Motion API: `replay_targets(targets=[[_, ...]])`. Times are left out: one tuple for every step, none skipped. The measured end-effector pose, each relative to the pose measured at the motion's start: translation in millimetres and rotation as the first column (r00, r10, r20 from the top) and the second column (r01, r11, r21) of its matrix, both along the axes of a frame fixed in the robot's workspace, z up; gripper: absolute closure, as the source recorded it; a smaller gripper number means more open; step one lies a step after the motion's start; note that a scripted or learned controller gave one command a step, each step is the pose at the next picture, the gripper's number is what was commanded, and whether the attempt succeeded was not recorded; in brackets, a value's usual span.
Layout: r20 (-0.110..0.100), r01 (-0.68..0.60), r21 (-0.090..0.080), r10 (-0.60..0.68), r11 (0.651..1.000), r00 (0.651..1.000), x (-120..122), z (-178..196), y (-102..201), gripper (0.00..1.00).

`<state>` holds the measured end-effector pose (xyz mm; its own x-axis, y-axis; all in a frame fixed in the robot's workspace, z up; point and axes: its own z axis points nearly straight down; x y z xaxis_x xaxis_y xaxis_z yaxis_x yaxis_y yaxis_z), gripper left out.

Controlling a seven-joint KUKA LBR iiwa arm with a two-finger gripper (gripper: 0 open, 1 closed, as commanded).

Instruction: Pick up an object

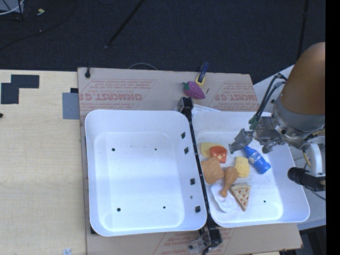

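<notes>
Where the bench edge comes nearest, a cardboard sheet (234, 241) pokes out from under two shallow white bins; left bin (138, 222) sits with bare floor showing, right bin (276, 214) carries the toys. Nearest in that right bin: a waffle-patterned wedge (241, 196) lying flat on a small white dish (222, 203), and a drumstick (229, 180) angled across the dish's upper edge. Just behind these, a tan bread-like piece (212, 170) touching the drumstick's thick end, and a yellow corn cob (242, 167) on the drumstick's other side. Farther back, a red piece with a yellow star (218, 153) overlapping a yellow piece (206, 148) close to the wall between the bins. Blue bottle (257, 159) lies tilted just right of the corn. Gripper (254, 141) hangs above the bottle's upper end, fingers spread, one dark finger (240, 141) reaching left toward the red piece, the other near the bottle's top; nothing seen between them, and contact with the bottle cannot be judged from here. Grey arm with orange band (308, 84) enters from the right. Beyond the bins, on the cardboard's far part, a purple toy (194, 90) and a blue-and-yellow item (202, 74).
</notes>
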<state>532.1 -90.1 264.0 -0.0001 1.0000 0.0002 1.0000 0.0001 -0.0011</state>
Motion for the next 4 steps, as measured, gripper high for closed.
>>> replay_targets(targets=[[-0.011,-0.003,0.003,0.003,1.0,1.0,-27,-82,59,0.0],[0.0,-0.01,0.004,0.01,1.0,1.0,4,-77,164,0.0],[-0.006,0.003,0.001,-0.003,1.0,1.0,2,-68,157,1.0],[0.006,-0.003,0.002,0.003,1.0,1.0,54,-16,197,1.0]])
